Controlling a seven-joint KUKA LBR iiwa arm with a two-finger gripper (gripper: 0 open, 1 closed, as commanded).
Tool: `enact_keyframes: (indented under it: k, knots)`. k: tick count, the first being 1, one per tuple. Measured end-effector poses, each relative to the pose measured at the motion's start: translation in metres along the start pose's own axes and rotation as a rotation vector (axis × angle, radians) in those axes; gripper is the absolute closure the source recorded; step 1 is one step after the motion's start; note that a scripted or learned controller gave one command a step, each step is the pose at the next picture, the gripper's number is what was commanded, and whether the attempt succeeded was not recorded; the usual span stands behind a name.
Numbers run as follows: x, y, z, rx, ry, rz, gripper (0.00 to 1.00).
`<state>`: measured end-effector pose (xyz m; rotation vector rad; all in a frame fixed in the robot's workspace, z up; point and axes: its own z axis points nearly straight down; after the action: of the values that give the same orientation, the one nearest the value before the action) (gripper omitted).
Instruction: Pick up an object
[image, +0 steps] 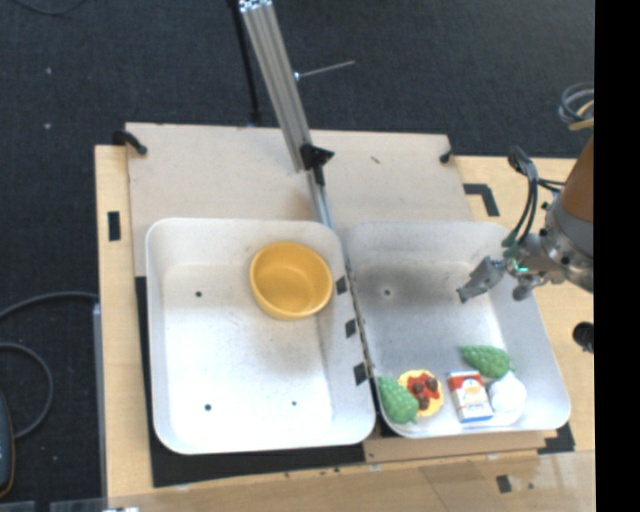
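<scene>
Tool (497, 282) above right bin (400, 250) right edge, fingers spread, nothing held. Toys clustered at near edge; yellow bowl (290, 279) in left bin (180, 330).

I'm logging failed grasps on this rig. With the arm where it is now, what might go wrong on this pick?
1. The small items crowd the right bin's near edge, touching; the fingers may nudge neighbours or grab two.
2. They lie against the rim, leaving little room for a finger.
3. The gripper hangs over bare floor, away from them and from the yellow bowl; closing here likely catches nothing.
</scene>
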<state>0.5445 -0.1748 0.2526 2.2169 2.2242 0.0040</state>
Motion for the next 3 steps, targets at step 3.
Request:
enact_keyframes:
  k: [3]
  knots:
    - [-0.005,-0.007,0.153,0.004,-0.004,0.005,0.0]
